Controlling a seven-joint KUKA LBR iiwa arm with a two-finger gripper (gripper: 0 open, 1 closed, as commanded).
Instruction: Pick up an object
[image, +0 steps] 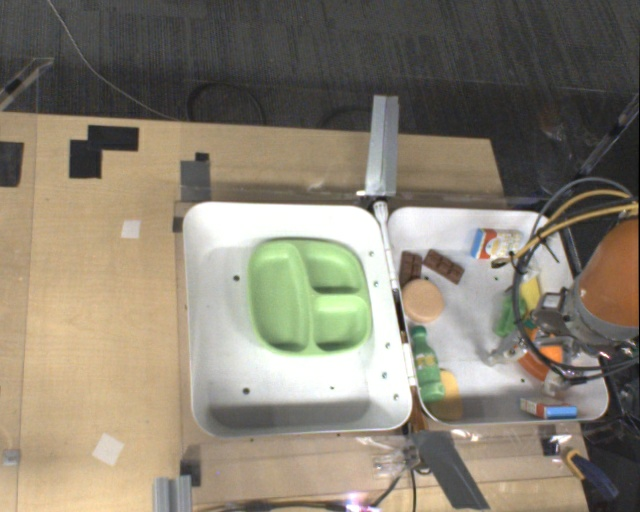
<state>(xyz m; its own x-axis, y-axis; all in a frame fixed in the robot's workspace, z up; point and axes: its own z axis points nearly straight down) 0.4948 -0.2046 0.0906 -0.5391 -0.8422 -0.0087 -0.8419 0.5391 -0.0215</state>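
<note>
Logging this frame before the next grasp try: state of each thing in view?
green divided plate: flat in left bin, right way up
chocolate pieces: flat in right bin
round tan piece: flat, by the divider
green bottle: on its side
white carton: lying near back wall
gripper: low in right bin, among items

Even overhead light brightens both white bins (290, 410), with a soft shadow along the left bin's lower wall. The floor (300, 50) at the top is dim; detail is slightly soft throughout.
</note>
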